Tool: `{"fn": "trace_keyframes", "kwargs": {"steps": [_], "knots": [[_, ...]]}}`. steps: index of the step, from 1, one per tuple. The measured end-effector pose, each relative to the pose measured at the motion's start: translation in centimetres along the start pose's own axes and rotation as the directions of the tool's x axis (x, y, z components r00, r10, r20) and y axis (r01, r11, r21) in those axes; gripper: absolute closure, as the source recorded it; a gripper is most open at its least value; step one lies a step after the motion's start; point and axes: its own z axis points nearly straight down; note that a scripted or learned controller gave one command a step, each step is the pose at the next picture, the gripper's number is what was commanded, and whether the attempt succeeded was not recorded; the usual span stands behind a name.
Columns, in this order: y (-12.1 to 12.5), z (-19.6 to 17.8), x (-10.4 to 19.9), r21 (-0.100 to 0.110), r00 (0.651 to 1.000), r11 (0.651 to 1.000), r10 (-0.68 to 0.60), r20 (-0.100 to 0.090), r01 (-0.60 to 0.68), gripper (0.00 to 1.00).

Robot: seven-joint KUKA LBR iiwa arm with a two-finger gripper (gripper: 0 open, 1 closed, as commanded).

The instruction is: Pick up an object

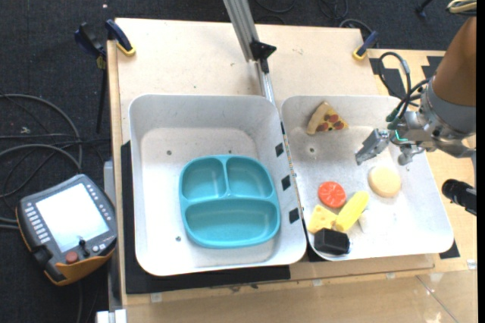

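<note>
The gripper [389, 147] hangs spread and empty over the right bin [439, 234], just above the pale round bun [385, 181], apparently lining up on it. The tomato [331, 194] and corn cob [352, 211] crowd together nearby, making harder targets.

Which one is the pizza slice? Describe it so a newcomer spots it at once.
Start at the right bin, the one without the blue tray. Look to its far end, near the wall it shares with the left bin: the pizza slice lies there alone. It is a tan wedge with red spots, set apart from the tomato, yellow pieces and black block clustered at the near end.
</note>
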Motion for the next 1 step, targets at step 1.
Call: {"fn": "trace_keyframes", "kwargs": {"steps": [1], "knots": [[0.18, 4.47, -0.45, 0.004, 1.000, 1.000, 0.001, 0.000, -0.001, 0.00]]}}
